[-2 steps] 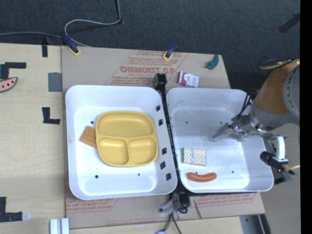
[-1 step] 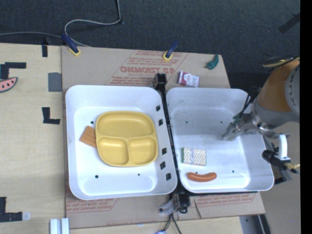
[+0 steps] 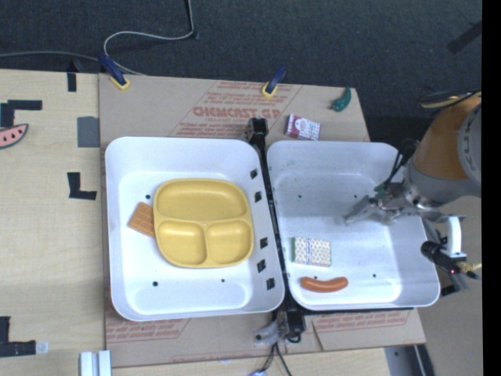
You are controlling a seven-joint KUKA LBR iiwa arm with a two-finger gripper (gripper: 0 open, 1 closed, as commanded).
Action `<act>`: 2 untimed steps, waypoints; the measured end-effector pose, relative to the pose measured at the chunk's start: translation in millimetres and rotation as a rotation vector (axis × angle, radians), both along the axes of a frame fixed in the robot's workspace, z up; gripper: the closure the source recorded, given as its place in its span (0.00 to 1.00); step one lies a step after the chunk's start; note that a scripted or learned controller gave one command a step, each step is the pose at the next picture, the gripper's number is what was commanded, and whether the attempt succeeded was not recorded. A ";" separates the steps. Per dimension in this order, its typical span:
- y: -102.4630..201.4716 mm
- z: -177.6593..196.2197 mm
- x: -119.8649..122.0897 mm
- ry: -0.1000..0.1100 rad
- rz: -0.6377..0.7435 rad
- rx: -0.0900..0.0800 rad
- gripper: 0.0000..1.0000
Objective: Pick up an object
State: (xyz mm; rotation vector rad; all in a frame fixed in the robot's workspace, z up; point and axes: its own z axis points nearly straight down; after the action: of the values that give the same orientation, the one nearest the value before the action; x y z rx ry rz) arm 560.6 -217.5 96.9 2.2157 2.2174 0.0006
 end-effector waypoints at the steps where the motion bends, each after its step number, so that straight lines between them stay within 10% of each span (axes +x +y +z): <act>1: 0.5 9.4 0.2 0.000 0.000 0.000 1.00; 2: 0.5 9.3 0.1 0.000 0.000 0.000 0.00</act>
State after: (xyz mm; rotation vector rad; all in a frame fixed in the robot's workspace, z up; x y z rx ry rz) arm 560.7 -217.0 106.2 2.2157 2.2181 0.0009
